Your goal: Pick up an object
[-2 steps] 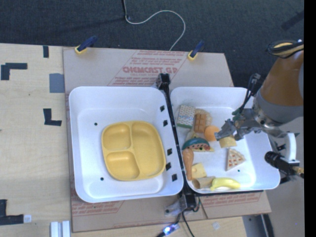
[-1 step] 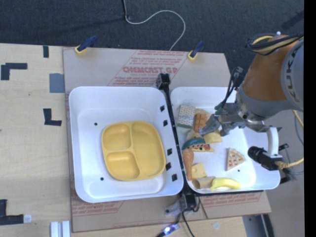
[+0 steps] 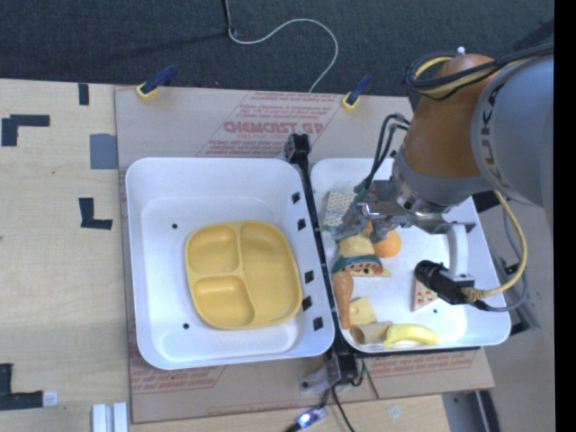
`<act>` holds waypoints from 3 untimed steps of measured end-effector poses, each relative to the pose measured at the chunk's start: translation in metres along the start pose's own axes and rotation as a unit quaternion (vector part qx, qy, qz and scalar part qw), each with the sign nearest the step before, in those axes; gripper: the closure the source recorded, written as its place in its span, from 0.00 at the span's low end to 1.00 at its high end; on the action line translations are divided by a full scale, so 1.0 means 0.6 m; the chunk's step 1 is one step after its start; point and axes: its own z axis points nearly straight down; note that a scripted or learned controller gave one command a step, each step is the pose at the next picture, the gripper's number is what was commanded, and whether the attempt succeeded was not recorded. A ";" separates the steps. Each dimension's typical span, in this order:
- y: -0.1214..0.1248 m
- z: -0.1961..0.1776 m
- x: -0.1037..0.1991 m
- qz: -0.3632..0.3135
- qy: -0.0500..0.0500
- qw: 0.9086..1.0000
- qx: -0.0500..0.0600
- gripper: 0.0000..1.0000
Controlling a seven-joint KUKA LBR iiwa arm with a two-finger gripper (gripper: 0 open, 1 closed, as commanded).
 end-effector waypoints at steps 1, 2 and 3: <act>-0.013 0.018 0.018 0.003 -0.001 1.000 0.001 1.00; 0.006 0.006 0.001 0.003 -0.001 1.000 0.000 1.00; 0.015 0.008 0.009 0.003 -0.001 1.000 0.000 1.00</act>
